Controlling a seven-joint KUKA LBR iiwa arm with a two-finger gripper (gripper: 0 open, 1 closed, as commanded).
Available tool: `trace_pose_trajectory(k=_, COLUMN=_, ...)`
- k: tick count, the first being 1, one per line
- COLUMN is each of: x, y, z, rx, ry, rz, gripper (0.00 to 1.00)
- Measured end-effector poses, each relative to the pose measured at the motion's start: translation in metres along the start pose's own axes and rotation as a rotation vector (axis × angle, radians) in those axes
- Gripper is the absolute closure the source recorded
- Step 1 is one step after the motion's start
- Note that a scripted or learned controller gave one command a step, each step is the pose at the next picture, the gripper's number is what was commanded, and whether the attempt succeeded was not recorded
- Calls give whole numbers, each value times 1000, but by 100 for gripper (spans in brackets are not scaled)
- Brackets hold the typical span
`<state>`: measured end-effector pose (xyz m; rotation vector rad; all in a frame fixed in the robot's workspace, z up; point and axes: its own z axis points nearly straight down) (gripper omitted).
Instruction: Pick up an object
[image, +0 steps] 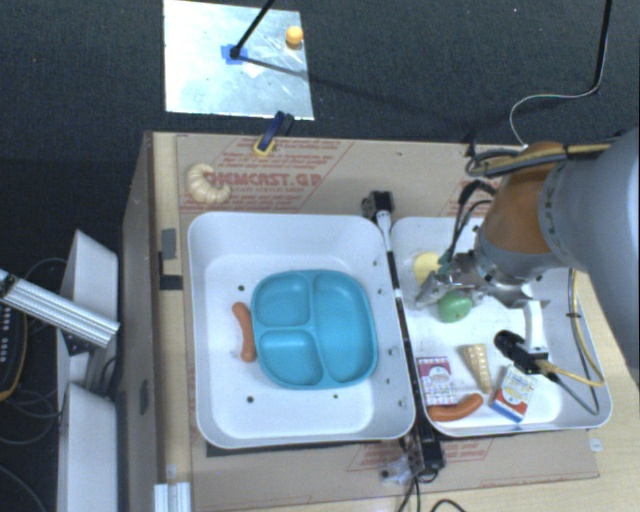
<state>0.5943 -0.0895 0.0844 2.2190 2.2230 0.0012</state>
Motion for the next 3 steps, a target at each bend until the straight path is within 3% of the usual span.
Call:
trace_pose_trajectory(k=1, x=-1, y=4, z=0, rx=-1, ry=0, rz=-1, gripper=0)
trace_pose_trajectory(k=2, x=-1, y=5, z=-11, rx=-4, ry=0, rz=-2, gripper=100)
trace_pose_trajectory(k=3, x=52, y=12, z=-158, rx=-4, ry=0, rz=-3, gripper=100)
